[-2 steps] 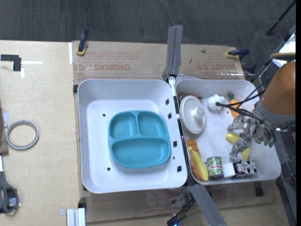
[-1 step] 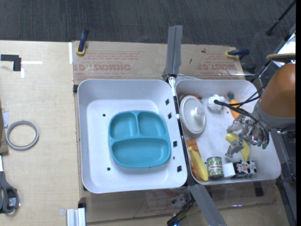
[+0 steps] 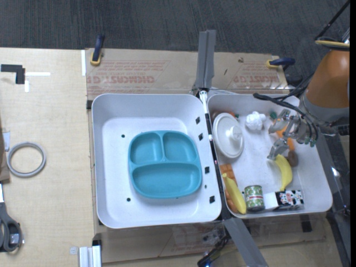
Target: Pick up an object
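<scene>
Tool (image 3: 280,143) fingers apart, holding nothing; lower fingertip just above the banana (image 3: 285,172).

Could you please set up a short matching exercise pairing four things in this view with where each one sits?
Things:
1. blue tray
2. banana
3. green can
4. roll of tape

Places:
A. on the bench, left of both bins
B. near edge of the right bin
C. in the left bin
D. right bin, just below the gripper

Pairs: 1-C, 2-D, 3-B, 4-A
</scene>
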### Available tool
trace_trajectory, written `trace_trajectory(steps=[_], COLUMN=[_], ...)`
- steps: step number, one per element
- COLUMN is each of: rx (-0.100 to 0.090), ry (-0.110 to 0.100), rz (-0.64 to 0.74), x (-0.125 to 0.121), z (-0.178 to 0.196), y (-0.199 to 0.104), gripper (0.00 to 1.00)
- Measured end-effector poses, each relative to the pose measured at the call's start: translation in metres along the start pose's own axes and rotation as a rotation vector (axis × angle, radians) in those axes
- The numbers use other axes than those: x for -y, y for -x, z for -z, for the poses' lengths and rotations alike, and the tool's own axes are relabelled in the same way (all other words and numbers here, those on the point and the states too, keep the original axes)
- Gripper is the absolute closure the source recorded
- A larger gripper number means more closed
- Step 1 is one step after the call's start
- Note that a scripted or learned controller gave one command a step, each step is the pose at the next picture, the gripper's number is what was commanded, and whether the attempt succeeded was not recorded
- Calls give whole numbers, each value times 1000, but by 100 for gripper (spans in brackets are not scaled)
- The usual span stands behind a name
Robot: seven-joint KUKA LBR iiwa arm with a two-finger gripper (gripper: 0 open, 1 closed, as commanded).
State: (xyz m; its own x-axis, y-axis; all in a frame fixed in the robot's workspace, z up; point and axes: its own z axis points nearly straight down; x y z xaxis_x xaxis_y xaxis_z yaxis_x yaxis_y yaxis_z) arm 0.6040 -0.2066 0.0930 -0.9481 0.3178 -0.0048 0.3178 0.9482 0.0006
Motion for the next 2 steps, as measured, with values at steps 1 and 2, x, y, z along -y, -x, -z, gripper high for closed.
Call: trace_trajectory(steps=[1,2], rx=[-2,4], ry=[-1,-1], rz=[-71,-68], x=[15,15], z=[0,10], y=[-54,-53], gripper=[0,100])
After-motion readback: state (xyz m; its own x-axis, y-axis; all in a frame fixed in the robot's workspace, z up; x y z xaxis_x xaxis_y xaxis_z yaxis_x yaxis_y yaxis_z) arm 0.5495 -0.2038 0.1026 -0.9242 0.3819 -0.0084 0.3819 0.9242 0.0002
